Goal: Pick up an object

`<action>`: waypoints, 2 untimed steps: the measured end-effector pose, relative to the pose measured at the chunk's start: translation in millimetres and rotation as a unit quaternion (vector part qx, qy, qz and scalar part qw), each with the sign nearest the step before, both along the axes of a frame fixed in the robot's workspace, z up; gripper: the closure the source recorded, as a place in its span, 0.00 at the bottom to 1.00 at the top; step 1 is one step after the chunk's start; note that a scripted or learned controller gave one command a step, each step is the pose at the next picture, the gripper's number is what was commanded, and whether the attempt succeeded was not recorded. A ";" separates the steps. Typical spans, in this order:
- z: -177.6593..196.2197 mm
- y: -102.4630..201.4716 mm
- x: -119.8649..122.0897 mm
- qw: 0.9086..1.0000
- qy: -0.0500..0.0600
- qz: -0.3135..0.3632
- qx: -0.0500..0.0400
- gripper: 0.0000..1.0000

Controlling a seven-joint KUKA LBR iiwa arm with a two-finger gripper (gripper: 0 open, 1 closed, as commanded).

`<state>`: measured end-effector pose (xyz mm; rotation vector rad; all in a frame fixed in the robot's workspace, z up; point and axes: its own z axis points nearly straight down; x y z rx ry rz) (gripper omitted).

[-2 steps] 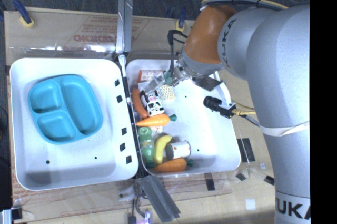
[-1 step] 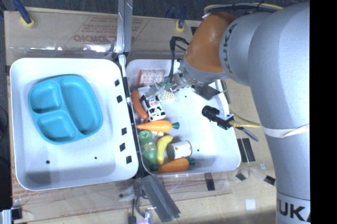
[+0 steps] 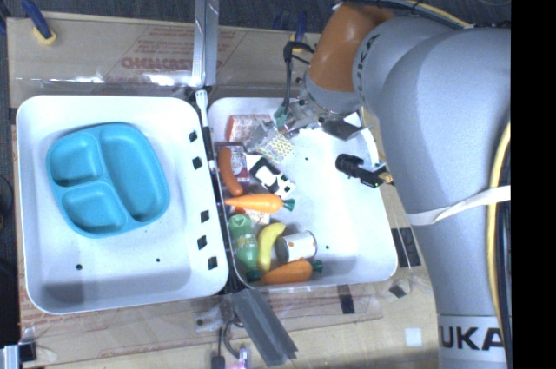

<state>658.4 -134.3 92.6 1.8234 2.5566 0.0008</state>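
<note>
even, fairly bright overhead light is falling on the scene, and the two white bins are coming out nearly washed out. the left bin is showing a soft grey shadow along its near inner wall. the blue tray is catching a mild sheen. the arm is looking slightly soft and is casting only faint shadow. the dark floor around the bench is showing grain.
</note>
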 end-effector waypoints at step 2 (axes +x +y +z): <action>106.0 -28.1 -9.9 0.998 0.001 -0.069 0.000 1.00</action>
